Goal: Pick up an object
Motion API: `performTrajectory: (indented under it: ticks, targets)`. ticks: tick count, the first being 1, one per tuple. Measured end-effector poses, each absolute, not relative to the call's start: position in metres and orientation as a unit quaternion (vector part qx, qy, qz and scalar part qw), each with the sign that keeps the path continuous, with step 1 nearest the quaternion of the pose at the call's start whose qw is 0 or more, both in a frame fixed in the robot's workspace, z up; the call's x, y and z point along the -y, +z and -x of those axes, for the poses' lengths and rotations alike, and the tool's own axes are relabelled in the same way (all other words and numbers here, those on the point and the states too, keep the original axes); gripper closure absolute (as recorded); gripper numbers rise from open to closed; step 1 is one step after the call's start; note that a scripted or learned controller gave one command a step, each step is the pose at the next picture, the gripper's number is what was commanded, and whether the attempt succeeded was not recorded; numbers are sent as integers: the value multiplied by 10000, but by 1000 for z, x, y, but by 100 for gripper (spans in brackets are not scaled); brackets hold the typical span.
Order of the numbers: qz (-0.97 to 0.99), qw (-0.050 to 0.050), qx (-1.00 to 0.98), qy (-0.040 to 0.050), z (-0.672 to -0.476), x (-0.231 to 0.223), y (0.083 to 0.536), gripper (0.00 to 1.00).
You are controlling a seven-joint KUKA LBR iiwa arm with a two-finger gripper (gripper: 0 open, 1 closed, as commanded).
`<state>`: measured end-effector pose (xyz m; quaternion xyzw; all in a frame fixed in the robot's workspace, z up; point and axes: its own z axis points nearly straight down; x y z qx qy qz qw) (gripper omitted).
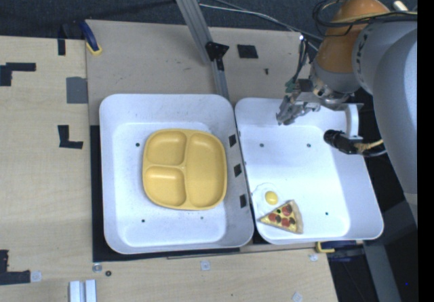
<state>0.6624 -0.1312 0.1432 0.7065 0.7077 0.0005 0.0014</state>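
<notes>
In the right bin [339, 178], near its front left corner, lies a toy pizza slice [283, 216] with red dots. A toy fried egg [268, 196] lies just behind it, touching it. My gripper [288, 116] hangs over the far left part of the right bin, well behind both toys. Nothing shows between its fingers. A yellow divided plate [184, 168] lies in the middle of the left bin [122, 158].
The grey arm with its orange band [342, 49] comes in from the upper right. A black cable fitting [342, 141] sticks out over the right bin's far right side. A slanted metal pole [196, 22] stands behind the bins.
</notes>
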Motion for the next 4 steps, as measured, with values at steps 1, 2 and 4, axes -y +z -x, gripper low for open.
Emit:
performTrajectory:
  ticks: [1, 2, 4]
  targets:
    - [-7065, 16, -7077, 8, -655, 126, 201, 100]
    - [-7065, 17, -7077, 10, -656, 126, 246, 100]
    - [-7050, -12, -7092, -4, -661, 18, 225, 100]
